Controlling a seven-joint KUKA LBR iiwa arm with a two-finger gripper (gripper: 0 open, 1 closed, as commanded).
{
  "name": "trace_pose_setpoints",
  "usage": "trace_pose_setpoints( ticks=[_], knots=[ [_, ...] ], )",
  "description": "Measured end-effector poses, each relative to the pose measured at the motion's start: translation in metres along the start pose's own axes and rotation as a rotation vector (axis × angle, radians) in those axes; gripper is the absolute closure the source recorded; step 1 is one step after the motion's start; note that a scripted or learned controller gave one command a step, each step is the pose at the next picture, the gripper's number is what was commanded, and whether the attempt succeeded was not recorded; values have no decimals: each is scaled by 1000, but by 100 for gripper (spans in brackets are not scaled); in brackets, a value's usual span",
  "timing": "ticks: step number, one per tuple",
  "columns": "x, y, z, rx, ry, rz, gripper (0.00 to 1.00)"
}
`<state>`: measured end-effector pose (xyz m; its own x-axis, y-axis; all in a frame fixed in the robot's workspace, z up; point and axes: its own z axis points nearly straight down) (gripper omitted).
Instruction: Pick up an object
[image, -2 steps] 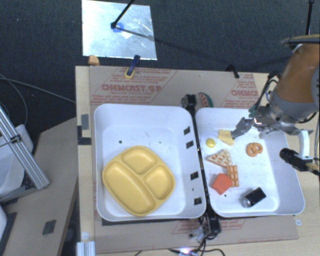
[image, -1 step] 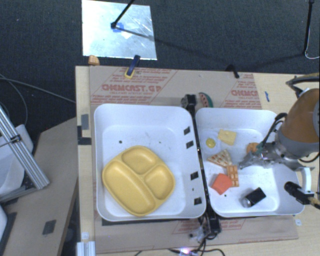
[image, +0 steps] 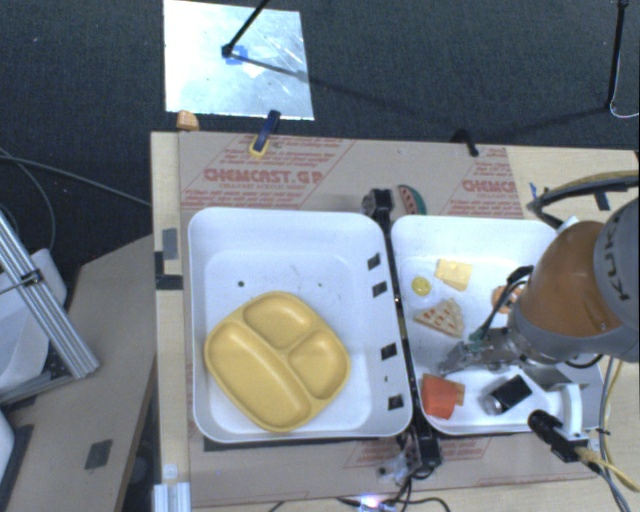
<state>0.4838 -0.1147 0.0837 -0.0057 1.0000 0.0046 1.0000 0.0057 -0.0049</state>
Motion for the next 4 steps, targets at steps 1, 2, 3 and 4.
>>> trace_pose_setpoints(
  ticks=[1, 2, 3, 4],
  knots=[
    [-4, 4, -11, -9, -4, 4, 100],
    [22, 3, 0, -6, -4, 1, 100],
    [22, 5, -11, -9, -4, 3, 100],
    [83, 81, -106, -17, -5, -5, 100]
  ],
)
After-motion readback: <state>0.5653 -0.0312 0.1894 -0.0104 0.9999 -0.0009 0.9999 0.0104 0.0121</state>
